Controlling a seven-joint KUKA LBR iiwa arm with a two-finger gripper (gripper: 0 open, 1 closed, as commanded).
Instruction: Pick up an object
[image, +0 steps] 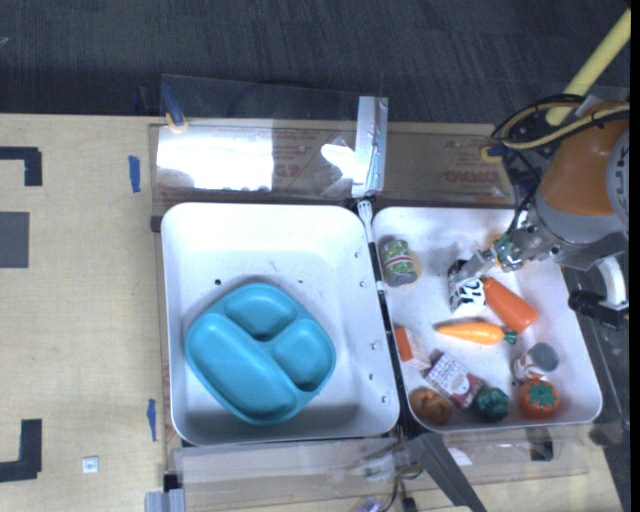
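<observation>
Camera view: gripper (478, 263) sits low in the right bin (590, 395), upper-middle area, arm coming in from the right w/ orange band above the wrist. Can't tell finger state, tips are a dark blur against the clutter. Nothing visibly held.

Nearest candidates: black/white toy (466, 293) just below the tool, touching or nearly so; orange-red piece (512, 306) below-right of it; carrot (470, 332) further below; can (399, 261) off to the left, near the bin divider.

Risks, my read:
- Tool is between the toy and orange-red piece, which are packed tight; closing there could pinch two or nudge one away and grab none.
- Carrot is tapered and smooth, likely to squirt out of a two-finger pinch.
- Can near the wall leaves little finger clearance on that side.

Count, right bin: 1 can, 1 black/white toy, 1 orange-red piece, 1 carrot, 1 small red stick (403, 344), 1 wrapped packet (450, 376), 1 brown round fruit (431, 404), 1 green ball (490, 402), 1 tomato (539, 397), 1 grey lump (543, 355). Approx 10; some overlap.

Left bin (190, 235), well left of tool: 1 blue tray (260, 350), 3 compartments.
</observation>
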